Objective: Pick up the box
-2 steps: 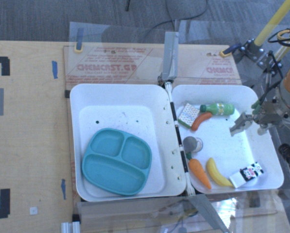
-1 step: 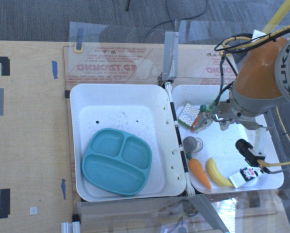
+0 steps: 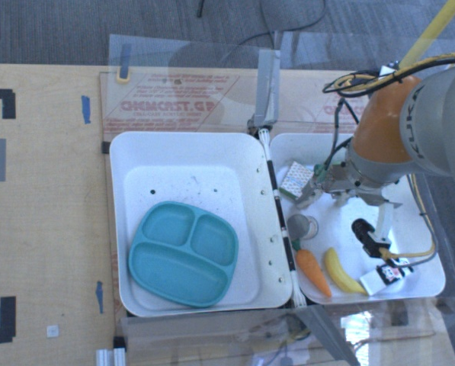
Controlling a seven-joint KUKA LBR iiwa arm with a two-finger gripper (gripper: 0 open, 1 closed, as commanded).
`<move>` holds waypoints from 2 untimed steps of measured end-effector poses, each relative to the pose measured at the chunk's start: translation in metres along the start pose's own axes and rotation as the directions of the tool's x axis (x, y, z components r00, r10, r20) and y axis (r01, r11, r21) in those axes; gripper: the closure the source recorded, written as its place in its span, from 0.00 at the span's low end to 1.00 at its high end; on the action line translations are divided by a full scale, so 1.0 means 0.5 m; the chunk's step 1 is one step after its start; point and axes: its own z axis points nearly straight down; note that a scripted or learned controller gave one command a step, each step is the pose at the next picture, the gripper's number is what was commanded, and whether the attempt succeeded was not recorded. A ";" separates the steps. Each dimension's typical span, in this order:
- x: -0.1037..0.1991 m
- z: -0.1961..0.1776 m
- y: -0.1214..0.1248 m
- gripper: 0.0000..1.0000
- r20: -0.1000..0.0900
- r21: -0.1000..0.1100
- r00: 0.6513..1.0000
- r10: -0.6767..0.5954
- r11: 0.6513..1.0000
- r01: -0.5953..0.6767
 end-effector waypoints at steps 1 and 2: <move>-0.035 0.005 0.133 0.00 -0.018 0.062 0.997 -0.075 0.995 0.076; -0.017 0.005 0.140 0.00 0.001 0.041 0.995 0.104 0.994 -0.104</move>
